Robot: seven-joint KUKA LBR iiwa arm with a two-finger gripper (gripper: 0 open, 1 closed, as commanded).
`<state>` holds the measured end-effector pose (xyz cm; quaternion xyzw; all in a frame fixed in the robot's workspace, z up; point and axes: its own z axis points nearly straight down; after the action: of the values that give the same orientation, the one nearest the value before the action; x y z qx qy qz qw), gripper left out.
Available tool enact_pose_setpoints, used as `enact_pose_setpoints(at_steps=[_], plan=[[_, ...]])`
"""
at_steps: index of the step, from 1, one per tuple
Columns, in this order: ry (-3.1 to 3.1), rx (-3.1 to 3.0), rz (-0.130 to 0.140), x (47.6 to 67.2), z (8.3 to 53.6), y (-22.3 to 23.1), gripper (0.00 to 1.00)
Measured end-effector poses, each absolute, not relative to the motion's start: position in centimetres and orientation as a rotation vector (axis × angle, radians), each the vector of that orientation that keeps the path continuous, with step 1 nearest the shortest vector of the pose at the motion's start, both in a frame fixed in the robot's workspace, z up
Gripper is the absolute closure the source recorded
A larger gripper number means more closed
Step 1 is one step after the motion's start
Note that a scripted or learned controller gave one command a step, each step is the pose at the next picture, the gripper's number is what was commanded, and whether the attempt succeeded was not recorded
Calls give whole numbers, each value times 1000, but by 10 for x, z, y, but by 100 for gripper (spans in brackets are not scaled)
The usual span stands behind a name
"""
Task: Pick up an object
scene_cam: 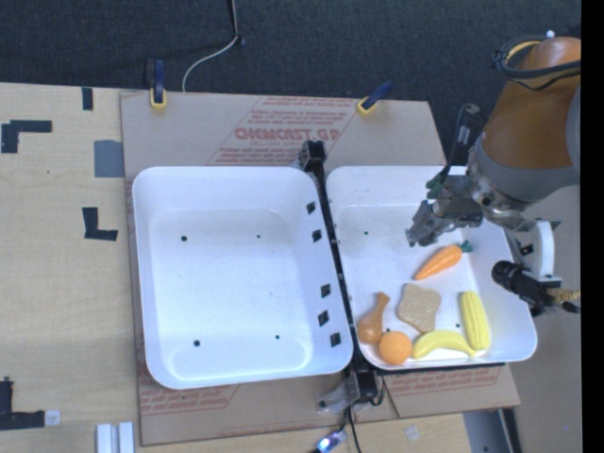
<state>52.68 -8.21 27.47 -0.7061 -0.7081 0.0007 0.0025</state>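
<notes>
Carrot (439, 261) judged the likeliest pick. Lay slantwise on the floor of the right bin (377, 206), leafy end up and to the right, alone on bare white plastic. Sat just below and to the right of the gripper (422, 229), near it but apparently not touching. Not gripped, as far as could be seen; nothing visible in the gripper's hold. Open or closed: could not be told from this slanted view, dark parts merging together.

Seemed to call for a small shift toward the carrot's middle, then a turn of the wrist so that the closing line crossed the narrow width rather than ran along the length. Best aimed at the thick half, the tapered tip being likely to squirt out. Best lowered straight and slowly, stopping short of the bin floor.

Worth minding: slice of bread (418, 307) just below the carrot, corn cob (475, 321) to the right of that, banana (442, 345) and orange (394, 347) along the near wall, chicken leg (374, 319) beside the divider. Crowded enough there that a low sweep could have nudged the lot. Left bin (226, 272) well apart, of no concern; likewise the cardboard sheet (283, 135) beneath and the tabletop (57, 253) beyond.
</notes>
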Motion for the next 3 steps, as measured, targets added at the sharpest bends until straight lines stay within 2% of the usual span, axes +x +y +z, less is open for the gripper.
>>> enact_pose_setpoints(at_steps=[1,2,3], plan=[[-2236,-2218,-13,567,378,-31,100],[-2234,-2227,-19,550,522,-25,100],[-2230,-2216,-3,580,535,27,100]])
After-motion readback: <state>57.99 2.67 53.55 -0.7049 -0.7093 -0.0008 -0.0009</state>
